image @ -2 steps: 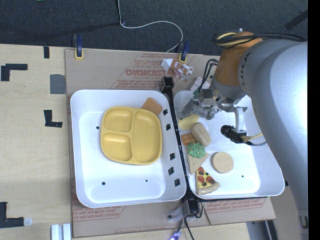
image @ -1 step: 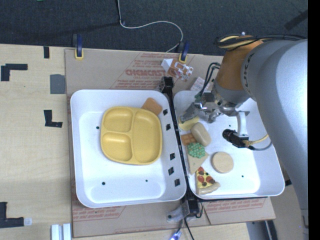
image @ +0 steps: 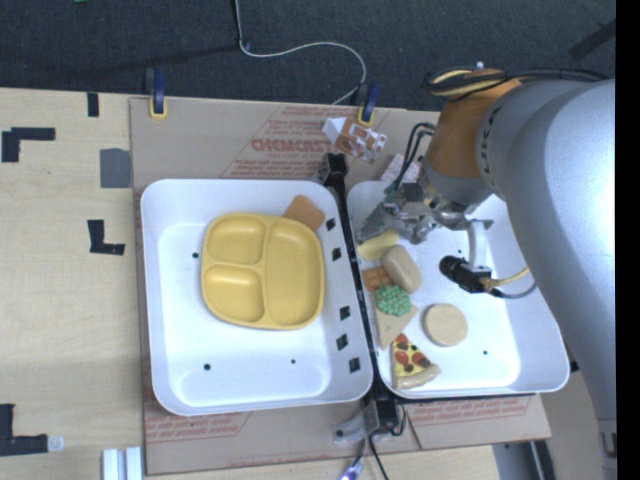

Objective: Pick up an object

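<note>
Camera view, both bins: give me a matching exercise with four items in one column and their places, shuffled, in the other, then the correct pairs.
Things:
1. yellow divided plate
2. pizza slice toy
3. round tan cookie
4. gripper

Places:
A. near corner of the right bin, close to the divider
B. middle of the left bin
C. low over the far part of the right bin
D. middle of the right bin, right of the green-topped toy

Pairs: 1-B, 2-A, 3-D, 4-C
</note>
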{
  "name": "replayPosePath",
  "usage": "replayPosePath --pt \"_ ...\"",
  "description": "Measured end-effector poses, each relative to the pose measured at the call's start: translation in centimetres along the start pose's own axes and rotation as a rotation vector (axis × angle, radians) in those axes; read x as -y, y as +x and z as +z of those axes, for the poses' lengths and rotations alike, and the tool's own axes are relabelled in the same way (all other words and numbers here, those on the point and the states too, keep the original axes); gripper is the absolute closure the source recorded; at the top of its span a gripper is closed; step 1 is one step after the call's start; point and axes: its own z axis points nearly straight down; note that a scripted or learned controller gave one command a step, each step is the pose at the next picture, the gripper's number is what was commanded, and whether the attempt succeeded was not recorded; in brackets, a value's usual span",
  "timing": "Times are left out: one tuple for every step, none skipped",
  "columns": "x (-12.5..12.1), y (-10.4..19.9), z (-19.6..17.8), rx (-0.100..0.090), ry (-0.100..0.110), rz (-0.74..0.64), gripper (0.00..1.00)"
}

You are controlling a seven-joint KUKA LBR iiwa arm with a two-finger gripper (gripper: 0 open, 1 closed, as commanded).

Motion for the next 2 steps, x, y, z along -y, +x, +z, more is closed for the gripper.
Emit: replayPosePath --pt "-0.5 -0.8 0.0 0.000 0.000 0.000 0.00" --pt "1.5 -0.8 -0.5 0.000 0.002 0.001 0.00"
